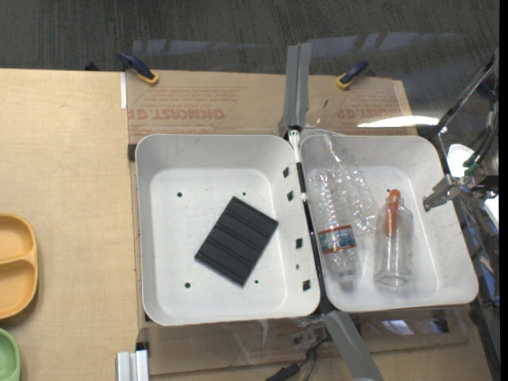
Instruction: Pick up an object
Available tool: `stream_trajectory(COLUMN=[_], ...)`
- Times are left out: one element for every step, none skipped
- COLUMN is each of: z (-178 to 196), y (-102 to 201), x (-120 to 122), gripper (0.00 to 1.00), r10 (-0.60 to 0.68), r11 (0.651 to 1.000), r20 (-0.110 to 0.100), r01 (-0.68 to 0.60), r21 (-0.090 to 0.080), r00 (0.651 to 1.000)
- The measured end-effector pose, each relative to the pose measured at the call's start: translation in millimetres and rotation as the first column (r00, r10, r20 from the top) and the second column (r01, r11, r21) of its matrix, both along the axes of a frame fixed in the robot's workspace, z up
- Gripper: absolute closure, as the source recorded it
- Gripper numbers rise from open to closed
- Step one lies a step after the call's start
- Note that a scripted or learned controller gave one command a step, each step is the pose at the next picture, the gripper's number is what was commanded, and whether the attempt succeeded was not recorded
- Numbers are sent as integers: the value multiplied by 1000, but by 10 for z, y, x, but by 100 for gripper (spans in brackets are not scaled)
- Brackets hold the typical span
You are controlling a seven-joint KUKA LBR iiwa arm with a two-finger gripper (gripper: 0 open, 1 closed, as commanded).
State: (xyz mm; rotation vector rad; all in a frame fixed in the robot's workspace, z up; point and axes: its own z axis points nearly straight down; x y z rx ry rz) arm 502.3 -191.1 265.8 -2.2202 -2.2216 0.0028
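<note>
A black ribbed rectangular pad [236, 240] lies flat and turned at an angle in the left bin [159, 213]. The right bin [429, 153] holds a clear plastic water bottle [337, 213] with a blue and red label, lying lengthwise along the left wall. Beside it lies a clear bottle with an orange top [394, 240]. My gripper [452, 190] shows partly as grey metal over the right rim of the right bin. It is to the right of the orange-topped bottle and apart from it. Nothing is visibly held.
A grey divider bar [297, 86] runs between the bins over brown cardboard [206, 105] held by clamps. A tan table [63, 173] lies to the left, with an orange sectioned tray [14, 264] and a green dish [6, 359] at its edge.
</note>
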Motion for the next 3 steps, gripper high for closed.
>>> stream_trajectory(z=[-1558,-1747,-1658], y=[339,58,51], x=[881,732,731], gripper=[0,0,100], r10=[11,28,26], r11=[1000,1000,1000], r20=[-3,-1,-2], r01=[-11,-28,-26], r21=[1,1,1], r00=[1000,1000,1000])
